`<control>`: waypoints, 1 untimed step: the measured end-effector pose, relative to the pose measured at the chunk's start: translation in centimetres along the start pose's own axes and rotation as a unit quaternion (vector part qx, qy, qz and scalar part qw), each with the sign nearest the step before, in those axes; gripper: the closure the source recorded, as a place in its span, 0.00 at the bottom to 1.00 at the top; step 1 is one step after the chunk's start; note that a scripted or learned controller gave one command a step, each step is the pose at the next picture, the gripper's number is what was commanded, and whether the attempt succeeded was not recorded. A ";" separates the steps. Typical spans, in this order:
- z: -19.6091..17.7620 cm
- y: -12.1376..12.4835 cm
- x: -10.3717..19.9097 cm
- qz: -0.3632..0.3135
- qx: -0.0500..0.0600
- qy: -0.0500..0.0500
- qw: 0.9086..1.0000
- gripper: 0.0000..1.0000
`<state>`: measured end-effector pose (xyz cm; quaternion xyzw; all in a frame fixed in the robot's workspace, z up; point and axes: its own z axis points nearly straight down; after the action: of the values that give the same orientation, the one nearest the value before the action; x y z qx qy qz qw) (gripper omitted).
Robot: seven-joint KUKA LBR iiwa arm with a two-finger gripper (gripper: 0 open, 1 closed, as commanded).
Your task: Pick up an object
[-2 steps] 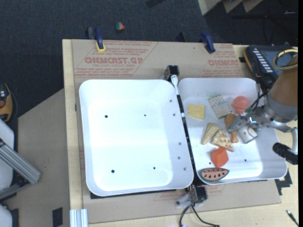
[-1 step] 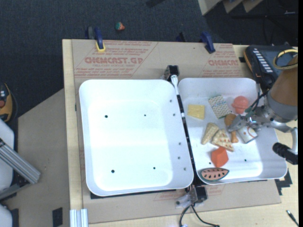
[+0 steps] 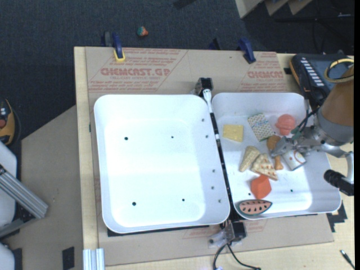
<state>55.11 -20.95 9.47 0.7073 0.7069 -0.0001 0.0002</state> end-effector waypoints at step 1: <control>0.0 0.0 0.0 0.000 0.000 0.000 1.000 0.00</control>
<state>55.11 -20.95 9.47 0.7073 0.7069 -0.0001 0.0002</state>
